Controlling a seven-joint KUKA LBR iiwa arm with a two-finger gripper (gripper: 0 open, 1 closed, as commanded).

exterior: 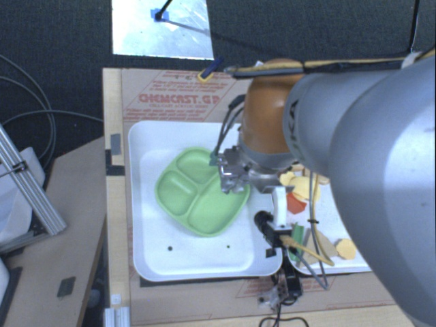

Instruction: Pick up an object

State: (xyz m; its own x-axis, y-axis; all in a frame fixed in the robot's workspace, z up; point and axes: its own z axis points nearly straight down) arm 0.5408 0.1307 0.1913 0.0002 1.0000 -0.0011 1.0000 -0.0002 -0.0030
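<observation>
Left bin (146,251): shallow and white, holding a green divided plate (197,193) that lies flat in its upper middle; the front part of the floor shows two small dark dots.
Green plate: three compartments, light green; its right edge sits under the arm's wrist hardware.
Right bin (354,268): largely covered by the arm; in the visible part lie a yellow piece (345,248), an orange-red piece (297,204), pale yellow bits near the dividing wall, and a thin tan stick (313,251) set at a slant.
Arm (368,148): grey, large in the foreground, coming in from the right, with the orange band (269,111) above the wrist.
Gripper (231,176): down over the right side of the green plate, at or just above its rim; whether the fingers are apart or together I cannot tell, and contact with the plate is unclear.
Bench: brown cardboard with red print (178,97) lies under and behind the bins.
Behind the bins: a pale reflective sheet (162,19) on dark carpet.
</observation>
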